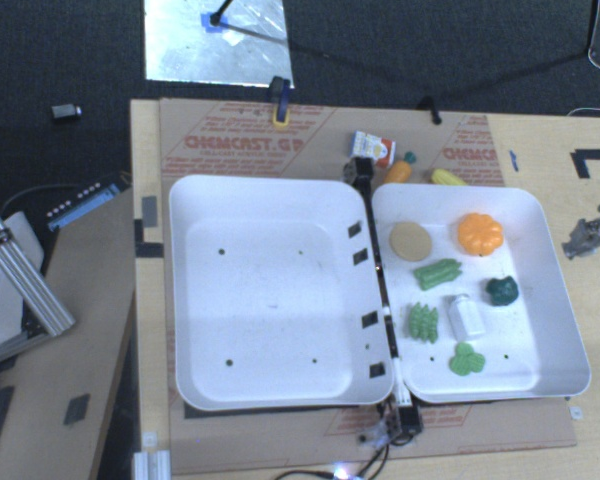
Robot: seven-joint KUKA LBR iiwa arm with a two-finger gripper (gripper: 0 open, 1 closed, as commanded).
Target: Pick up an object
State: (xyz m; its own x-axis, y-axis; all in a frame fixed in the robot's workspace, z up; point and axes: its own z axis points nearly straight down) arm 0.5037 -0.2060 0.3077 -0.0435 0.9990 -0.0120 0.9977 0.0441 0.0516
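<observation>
A wooden bench (100, 268) topped with printed cardboard stands on dark carpet and bears two shallow white bins side by side; the left bin (270, 208) shows only its bare floor with small dark dots; the right bin (550, 258) holds the objects: a tan disc (411, 240) at the back, an orange pumpkin (480, 233) beside it, a light green piece (437, 273) below them, a dark green piece (501, 290) to the right, a white block (466, 317) near the middle, a spiky green piece (423, 322) to its left, and a green clover shape (467, 360) at the front; the gripper (592, 230) sits at the right edge, outside the bin and apart from every object.
</observation>
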